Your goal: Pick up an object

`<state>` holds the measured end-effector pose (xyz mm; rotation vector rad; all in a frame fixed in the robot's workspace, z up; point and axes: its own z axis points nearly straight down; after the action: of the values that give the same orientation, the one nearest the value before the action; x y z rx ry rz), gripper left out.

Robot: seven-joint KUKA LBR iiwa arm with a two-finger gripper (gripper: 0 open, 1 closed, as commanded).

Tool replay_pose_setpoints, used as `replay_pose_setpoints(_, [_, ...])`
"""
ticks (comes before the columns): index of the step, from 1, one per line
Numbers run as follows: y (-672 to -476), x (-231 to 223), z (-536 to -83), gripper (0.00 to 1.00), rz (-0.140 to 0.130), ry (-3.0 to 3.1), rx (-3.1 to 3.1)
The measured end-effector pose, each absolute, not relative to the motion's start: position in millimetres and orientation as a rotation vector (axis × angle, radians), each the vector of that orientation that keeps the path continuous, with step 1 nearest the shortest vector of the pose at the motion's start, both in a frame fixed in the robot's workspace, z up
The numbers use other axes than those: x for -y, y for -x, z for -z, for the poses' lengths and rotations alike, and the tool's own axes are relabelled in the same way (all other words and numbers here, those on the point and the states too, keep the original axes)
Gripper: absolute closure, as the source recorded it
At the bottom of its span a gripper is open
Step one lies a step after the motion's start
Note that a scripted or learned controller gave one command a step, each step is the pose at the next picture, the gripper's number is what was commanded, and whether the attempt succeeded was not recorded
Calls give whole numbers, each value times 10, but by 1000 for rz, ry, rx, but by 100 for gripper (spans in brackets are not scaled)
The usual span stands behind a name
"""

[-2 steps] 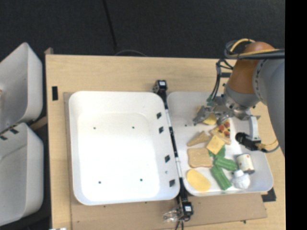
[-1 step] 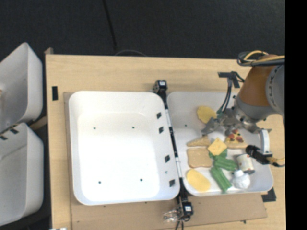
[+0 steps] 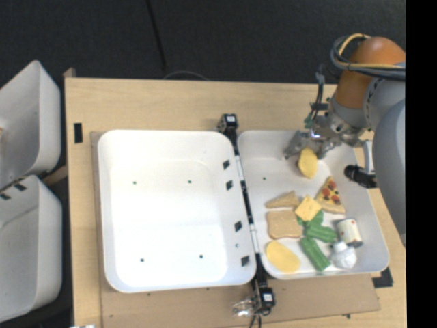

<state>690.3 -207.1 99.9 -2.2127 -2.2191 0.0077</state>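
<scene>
Nearest the camera, at the front edge of the right bin (image 3: 366, 262), lies a round, flat yellow disc (image 3: 282, 257) like a toy chip or potato slice, and beside it two green pieces (image 3: 315, 244) shaped like beans or pickles, one lying along the other. To their right sit a pale rounded item (image 3: 343, 257) and a small white can (image 3: 349, 231) with a dark band on its side. Just behind these, a tan toast slice (image 3: 283, 223) lies flat, with a second tan wedge (image 3: 283, 199) above it, a yellow cheese square (image 3: 308, 208) tilted against the green pieces, and a pizza slice (image 3: 330, 195) with red dots toward the bin's right wall. Farther back, at the bin's rear part, is a smooth, egg-shaped yellow object (image 3: 308, 162), perhaps a toy lemon, pale yellow and plain, hanging directly under the gripper (image 3: 308, 147). The dark fingers come down on either side of its top, so the gripper appears closed on it, though whether it is lifted clear of the bin floor cannot be told. The left bin (image 3: 109, 183) lies alongside on the wooden worktop (image 3: 150, 101), the two touching along a clipped seam.
</scene>
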Motion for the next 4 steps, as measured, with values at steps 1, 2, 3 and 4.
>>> replay_pose_setpoints(1, [-6887, 2092, -1099, 100, -9, 2217, 2226])
replay_pose_setpoints(2, [-6858, 2057, -1130, 100, -13, 2217, 2219])
replay_pose_setpoints(3, [-6862, 2047, -1209, 100, -12, 2213, 2223])
replay_pose_setpoints(4, [-6852, 2026, -1237, 100, -3, 2218, 2228])
